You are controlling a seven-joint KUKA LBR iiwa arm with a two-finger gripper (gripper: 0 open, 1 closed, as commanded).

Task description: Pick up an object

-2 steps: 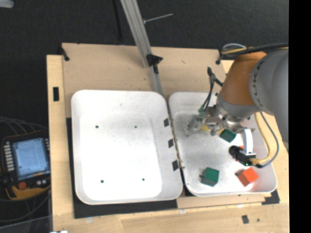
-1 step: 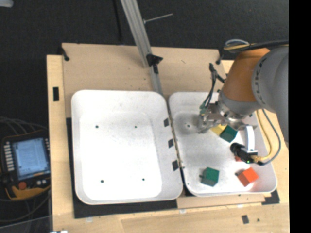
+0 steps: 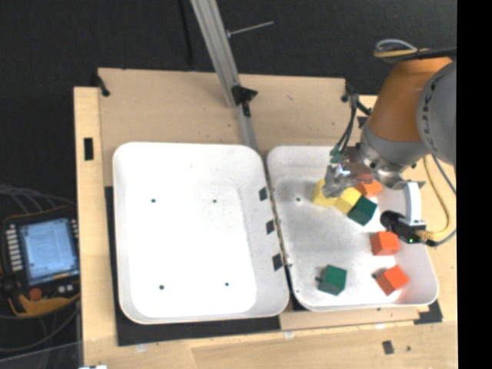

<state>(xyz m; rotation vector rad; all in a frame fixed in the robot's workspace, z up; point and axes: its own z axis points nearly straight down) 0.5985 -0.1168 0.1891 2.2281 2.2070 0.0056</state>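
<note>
My gripper [image 3: 336, 180] reaches down into the upper part of the right bin [image 3: 307, 229], just above a cluster of blocks. A yellow block [image 3: 344, 199] lies right under its tip, with a dark green block [image 3: 362, 210] touching it on the right and an orange block [image 3: 370, 187] partly hidden behind the wrist. Lower in the bin lie a green block [image 3: 332, 279] and two orange blocks [image 3: 384, 242] [image 3: 390, 279]. Nothing can be seen held between the fingers.
The left bin [image 3: 188, 229] sits beside the right one. A metal pole [image 3: 219, 48] slants across the back of the bench. A handheld pendant [image 3: 42, 252] lies off the bench at the left. Cables hang by the arm at the right.
</note>
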